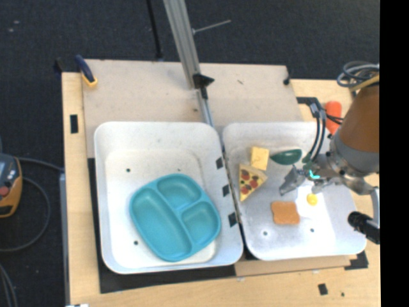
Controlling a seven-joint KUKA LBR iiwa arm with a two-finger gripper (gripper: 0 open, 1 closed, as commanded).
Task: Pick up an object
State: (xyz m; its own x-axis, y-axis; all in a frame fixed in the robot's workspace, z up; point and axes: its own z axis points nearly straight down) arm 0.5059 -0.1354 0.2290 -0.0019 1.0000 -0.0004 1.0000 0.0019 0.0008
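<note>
While the arm [361,130] reaches in from the right, its hand [295,179] hangs low over the middle of the right bin [275,248], among the small things that lie there. Whether the hand is spread or closed cannot be told at this slant, and nothing is seen between its tips; the pick is therefore judged not yet made. The candidates lie close round the hand: a yellow cheese block [259,157] and a pizza slice [250,181] to its left, touching or nearly so; a dark green piece [285,155] just above it; an orange-brown toast-like piece [285,212] just below it; and a small yellow item [311,199] near the wrist, too small to identify. All rest flat on the bin floor. Which of them is the target cannot be told, though the green piece and the toast-like piece lie nearest the tips. The left bin [112,139] carries a blue divided plate [175,216], well apart from the hand. On the bench [147,91] behind the bins stands a slanted metal rail [182,34]. What is left, as judged here: closing on one item, lifting it clear of the bin, and holding it.
</note>
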